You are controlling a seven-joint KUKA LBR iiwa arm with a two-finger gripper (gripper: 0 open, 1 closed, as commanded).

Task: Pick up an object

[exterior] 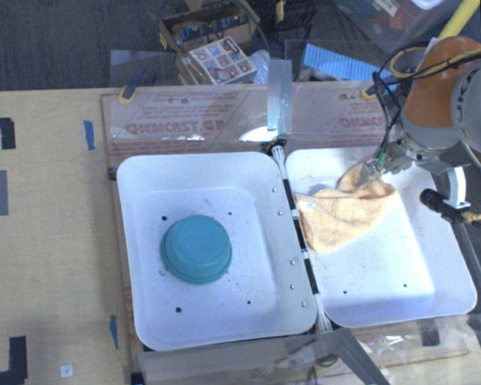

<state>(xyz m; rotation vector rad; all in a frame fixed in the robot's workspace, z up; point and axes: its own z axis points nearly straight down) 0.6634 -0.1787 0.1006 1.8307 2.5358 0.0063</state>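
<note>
A yellow-orange cloth lies in the right bin, spread from the bin's left wall toward its middle. Its upper right corner is drawn up into a peak at my gripper, which is shut on that corner near the bin's back edge. The rest of the cloth still rests on the bin floor. An upturned teal bowl sits in the middle of the left bin, far from the gripper.
The arm's orange band and cables hang over the right bin's back right corner. A black part juts over the bin's right rim. A ridge divides the bins. Boxes clutter the back.
</note>
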